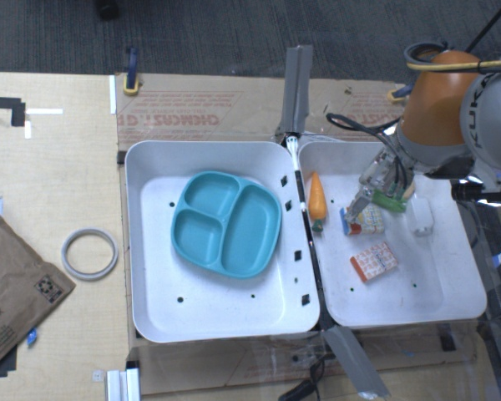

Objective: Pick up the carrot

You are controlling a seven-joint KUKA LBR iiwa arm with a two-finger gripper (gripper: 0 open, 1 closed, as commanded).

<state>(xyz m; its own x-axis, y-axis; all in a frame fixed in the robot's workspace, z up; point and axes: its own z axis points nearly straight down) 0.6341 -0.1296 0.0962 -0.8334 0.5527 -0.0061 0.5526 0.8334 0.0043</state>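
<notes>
Carrot (316,199) located at right bin's (451,307) left wall.
Hand (361,204) is positioned near it; finger state cannot be determined.

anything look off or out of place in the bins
Nothing is spilled or damaged. The carrot lies against the right bin's left wall, apart from the tool, which hangs over the small items nearby. The blue plate sits tilted in the left bin.

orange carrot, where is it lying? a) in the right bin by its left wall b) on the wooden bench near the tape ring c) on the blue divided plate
a: the orange carrot lies in the right white bin, against its left wall, off the blue divided plate.
</notes>
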